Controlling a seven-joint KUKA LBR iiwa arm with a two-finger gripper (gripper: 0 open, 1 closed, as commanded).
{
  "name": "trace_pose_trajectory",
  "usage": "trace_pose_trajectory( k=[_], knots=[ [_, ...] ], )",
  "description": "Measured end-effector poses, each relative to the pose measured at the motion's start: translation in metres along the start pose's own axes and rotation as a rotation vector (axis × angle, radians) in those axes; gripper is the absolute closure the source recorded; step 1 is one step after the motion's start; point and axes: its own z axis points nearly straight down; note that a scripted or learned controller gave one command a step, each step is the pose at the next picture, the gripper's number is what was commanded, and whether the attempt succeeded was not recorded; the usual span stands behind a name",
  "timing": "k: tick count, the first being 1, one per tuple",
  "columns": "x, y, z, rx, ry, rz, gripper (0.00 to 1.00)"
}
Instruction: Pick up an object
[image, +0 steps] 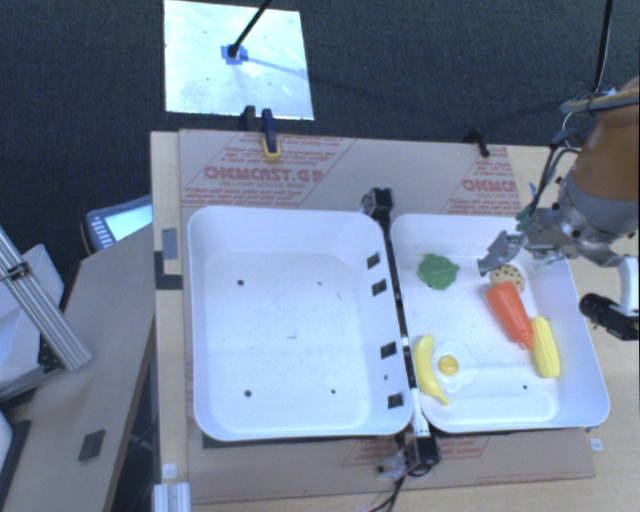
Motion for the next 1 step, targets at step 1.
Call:
trace_pose_trajectory(
  k=[1],
  knots=[
    [0.0001,0.001,-0.0111,-0.003,0.0,-0.003,1.0]
  ],
)
